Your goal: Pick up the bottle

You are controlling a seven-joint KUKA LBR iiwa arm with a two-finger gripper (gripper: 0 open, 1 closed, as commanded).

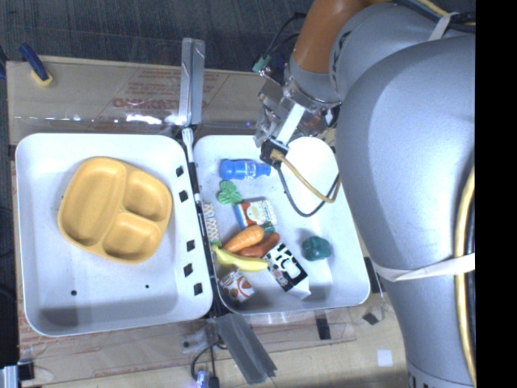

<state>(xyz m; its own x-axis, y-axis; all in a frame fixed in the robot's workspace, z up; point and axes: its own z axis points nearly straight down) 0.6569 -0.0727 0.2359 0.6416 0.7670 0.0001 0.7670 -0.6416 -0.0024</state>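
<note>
Blue plastic marked the bottle (242, 169), which lay on its side near the far wall of the right bin (347, 285), its narrow end pointing toward the arm (404, 152). That grey arm reached in from the right with its orange band (323, 23) above the wrist. Its tip hung over the far part of the same bin, just beside the bottle's narrow end. Whether the jaws stood apart or together could not be told from this slant. Just nearer than the bottle sat a small green toy (229, 192), and beside it a little box (258, 212) with a white and orange label. Closer to the near wall a carrot (245, 238) lay aslant, touching a yellow banana (239, 259) below it. A black and white carton (287, 268) lay just right of the banana, a dark green lump (316, 247) sat apart toward the right wall, and a small brown and white cup (235, 285) lay in the near left corner. The left bin (40, 297) held a yellow plate (113, 208) with three compartments, well apart from the bottle. On the worktop (97, 95) beyond that bin lay a blue-handled tool (34, 63).
</note>
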